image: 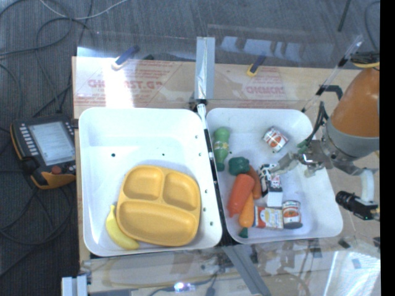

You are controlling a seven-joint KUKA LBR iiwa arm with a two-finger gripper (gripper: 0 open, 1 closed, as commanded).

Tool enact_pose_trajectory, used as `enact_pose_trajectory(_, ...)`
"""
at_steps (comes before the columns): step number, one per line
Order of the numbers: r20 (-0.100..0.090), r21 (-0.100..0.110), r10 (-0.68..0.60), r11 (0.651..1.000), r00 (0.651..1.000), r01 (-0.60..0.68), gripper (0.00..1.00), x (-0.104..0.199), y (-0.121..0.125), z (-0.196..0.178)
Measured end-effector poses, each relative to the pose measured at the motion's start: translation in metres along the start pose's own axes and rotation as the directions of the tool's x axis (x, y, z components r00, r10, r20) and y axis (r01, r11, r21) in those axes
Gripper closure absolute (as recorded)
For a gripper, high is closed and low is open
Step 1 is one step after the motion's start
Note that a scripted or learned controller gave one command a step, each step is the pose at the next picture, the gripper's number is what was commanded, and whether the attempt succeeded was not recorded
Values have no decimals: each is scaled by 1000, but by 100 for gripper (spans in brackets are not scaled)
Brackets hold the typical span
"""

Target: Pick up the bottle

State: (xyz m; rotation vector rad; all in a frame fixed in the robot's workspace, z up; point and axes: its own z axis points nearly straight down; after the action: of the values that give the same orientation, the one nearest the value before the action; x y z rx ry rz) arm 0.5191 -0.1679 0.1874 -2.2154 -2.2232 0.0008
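Far left of the pincer [285,161], the left bin [99,134] holds a yellow divided plate [162,205] lying over a banana [117,230]. In the right bin [321,217], the green bottle [221,142] lies well left of the pincer, against the wall shared by the bins. A dark green lump [238,164] and two carrots [239,193] sit between them. A black-and-white item [266,176] is just below the pincer, a can [275,139] just beyond it, and a jar [291,213] nearer me. The bottle's long axis runs along the wall; I cannot tell which end is the cap. I cannot tell how wide the pincer stands.
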Motion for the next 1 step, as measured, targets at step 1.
enact_pose_trajectory(1, 4, -8, 29, 1000, 1000, -29, 0, 63, 26, 54)
